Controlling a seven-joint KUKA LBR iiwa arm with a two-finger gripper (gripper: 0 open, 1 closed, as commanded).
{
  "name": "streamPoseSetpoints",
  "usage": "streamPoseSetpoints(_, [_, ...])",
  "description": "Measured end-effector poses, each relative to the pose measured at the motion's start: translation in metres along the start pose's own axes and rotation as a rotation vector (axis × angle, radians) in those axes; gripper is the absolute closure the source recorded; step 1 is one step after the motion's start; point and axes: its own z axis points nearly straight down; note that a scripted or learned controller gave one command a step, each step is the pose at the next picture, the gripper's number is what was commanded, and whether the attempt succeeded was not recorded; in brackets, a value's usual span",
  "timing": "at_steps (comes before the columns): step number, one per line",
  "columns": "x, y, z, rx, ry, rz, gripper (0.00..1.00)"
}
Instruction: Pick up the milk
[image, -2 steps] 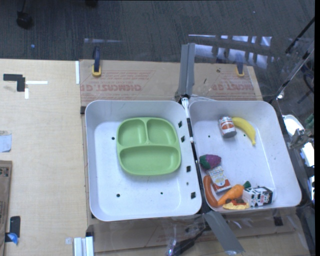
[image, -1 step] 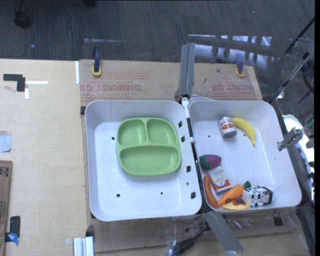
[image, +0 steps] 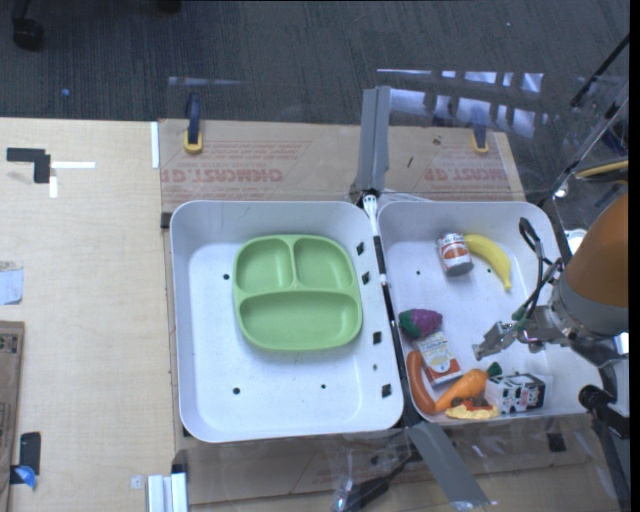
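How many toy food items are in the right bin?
7: can and banana at the back; purple piece, small carton, hot dog, carrot, milk near the front. More may be hidden.

The milk (image: 516, 393), just below the gripper (image: 492, 343), looks like a printed cardboard carton. The bins (image: 200, 330) are smooth glossy white plastic. Far to its left, the green plate (image: 297, 292) looks matt plastic.

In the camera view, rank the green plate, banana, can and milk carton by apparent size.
Largest to smallest:
1. green plate, by far
2. banana
3. milk carton and can: they look alike, so I will not rank them.
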Motion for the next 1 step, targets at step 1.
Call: streamPoseSetpoints(1, [-0.0484, -0.0028, 0.0349, -0.002, 0.000, -0.288, 0.00])
